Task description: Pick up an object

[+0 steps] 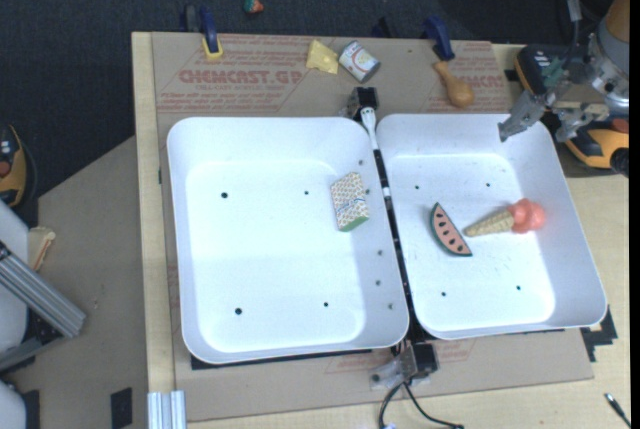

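the arm [612, 37] shows a pale grey rounded body at the view's upper right, a dark cable running down along it, and a metallic grey gripper [535, 112] of angular plates with dark fittings.

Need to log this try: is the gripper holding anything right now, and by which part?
Nothing is held. The gripper hangs open over the right bin's far corner, with nothing between its fingers.

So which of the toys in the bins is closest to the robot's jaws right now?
The ice cream cone, with its pink scoop, in the right bin. It lies nearest the gripper at the bin's top right corner; the watermelon slice is further left, and the patterned box is in the other bin.
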